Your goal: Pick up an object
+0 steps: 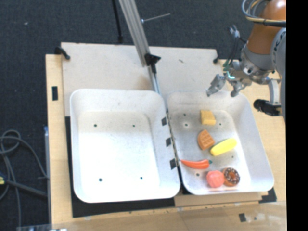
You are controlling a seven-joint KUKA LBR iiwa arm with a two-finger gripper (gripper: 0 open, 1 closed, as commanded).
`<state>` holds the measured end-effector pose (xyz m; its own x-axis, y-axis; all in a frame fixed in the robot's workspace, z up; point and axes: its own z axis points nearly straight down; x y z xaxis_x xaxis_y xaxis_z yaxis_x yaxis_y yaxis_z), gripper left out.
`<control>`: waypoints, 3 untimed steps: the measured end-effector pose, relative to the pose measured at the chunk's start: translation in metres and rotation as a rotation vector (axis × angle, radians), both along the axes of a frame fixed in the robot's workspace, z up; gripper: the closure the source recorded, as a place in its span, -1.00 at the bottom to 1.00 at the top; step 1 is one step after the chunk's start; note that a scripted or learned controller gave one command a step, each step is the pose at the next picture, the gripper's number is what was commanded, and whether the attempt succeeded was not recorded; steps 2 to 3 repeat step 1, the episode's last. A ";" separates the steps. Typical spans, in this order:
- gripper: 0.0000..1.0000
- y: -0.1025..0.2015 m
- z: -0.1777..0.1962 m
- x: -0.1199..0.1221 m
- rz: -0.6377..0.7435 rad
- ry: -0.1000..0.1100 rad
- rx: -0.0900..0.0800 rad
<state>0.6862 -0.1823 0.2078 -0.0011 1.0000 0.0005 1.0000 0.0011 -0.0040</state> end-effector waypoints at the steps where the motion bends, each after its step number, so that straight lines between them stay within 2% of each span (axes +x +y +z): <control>1: -1.00 0.000 0.004 0.001 0.004 -0.004 -0.004; 3: -1.00 0.000 0.004 0.001 0.004 -0.004 -0.004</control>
